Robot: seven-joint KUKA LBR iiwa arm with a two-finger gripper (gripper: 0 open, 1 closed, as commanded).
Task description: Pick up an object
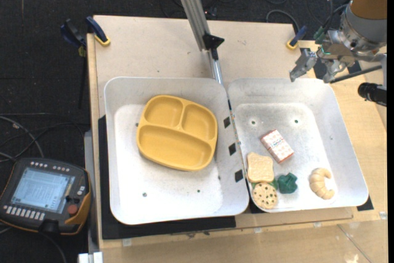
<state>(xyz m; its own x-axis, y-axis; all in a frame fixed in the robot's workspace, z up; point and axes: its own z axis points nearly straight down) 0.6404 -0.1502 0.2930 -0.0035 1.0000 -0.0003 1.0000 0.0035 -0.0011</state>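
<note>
Bright, even overhead light, soft shadows, sharp focus, dark floor surroundings.

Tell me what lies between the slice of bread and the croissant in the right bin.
In the camera view, the green toy lies between the bread slice and the croissant.

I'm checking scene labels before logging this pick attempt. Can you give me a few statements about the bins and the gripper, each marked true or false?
1. The yellow divided plate lies in the left bin. True.
2. The croissant sits in the left bin. False: it lies in the right bin, near its front right corner.
3. The gripper holds the small carton. False: the carton lies on the bin floor, and the gripper is up at the bin's far edge.
4. The cookie lies just in front of the bread slice. True.
5. The green item lies between cookie and croissant. True.
</note>
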